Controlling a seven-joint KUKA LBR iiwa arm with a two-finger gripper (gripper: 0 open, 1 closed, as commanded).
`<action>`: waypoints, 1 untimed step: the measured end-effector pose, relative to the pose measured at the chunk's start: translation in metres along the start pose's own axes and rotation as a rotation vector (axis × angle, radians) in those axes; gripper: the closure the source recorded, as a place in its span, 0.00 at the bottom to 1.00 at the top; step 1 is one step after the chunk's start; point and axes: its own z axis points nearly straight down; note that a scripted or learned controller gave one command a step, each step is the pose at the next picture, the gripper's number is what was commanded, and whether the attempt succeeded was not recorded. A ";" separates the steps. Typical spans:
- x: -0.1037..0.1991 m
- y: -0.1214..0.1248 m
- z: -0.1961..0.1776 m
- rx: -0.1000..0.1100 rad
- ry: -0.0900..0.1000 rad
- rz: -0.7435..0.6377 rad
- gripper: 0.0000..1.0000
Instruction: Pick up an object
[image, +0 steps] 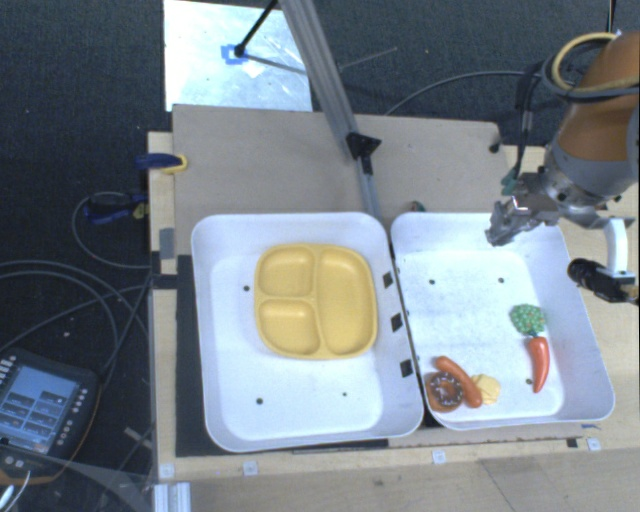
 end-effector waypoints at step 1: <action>0.057 -0.009 -0.004 0.003 0.002 -0.005 1.00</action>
